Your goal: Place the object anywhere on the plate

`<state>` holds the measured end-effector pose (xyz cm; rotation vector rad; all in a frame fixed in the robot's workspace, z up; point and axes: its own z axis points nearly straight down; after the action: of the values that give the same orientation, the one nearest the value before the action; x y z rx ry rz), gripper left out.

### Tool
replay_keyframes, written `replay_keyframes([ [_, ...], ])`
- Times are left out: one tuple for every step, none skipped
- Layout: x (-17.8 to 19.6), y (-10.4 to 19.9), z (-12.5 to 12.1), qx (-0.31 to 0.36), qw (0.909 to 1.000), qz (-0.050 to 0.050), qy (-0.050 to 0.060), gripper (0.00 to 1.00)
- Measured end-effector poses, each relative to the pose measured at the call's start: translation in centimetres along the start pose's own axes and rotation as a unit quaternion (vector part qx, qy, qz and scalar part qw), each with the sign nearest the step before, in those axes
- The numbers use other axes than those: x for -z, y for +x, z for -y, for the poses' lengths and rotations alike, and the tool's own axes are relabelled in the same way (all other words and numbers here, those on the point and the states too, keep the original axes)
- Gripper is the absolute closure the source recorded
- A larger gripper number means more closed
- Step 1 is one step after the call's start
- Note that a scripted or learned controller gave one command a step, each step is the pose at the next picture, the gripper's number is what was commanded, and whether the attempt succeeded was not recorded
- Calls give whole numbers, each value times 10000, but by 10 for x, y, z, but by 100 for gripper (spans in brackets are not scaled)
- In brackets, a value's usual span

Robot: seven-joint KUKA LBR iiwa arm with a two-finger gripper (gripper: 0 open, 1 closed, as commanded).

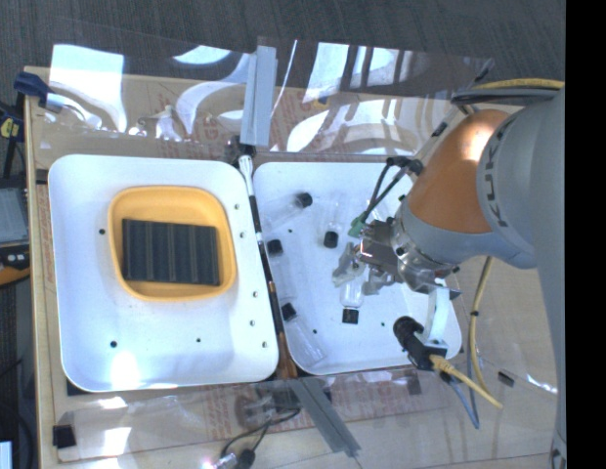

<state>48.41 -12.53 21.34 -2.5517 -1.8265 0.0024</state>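
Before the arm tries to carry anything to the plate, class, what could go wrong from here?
1. The gripper hangs over the right bin, where the pieces are small, dark and scattered, like the block just below it. A grab could easily miss.
2. The yellow plate lies in the left bin, beyond both rims, so a loosely held piece might drop on the way.

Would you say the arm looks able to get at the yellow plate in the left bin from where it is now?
Probably yes: the yellow plate lies uncovered in the left bin, nothing above it. The claw hovers over the right bin, so it must cross the divider.
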Motion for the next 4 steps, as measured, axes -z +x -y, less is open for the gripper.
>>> replay_keyframes([
  [-23,65,30,781,9969,2,7,100],
  [-23,64,30,780,9970,4,4,0],
  [-23,109,36,1235,9923,6,-1,0],
  [17,104,-18,1884,9821,8,3,0],
])
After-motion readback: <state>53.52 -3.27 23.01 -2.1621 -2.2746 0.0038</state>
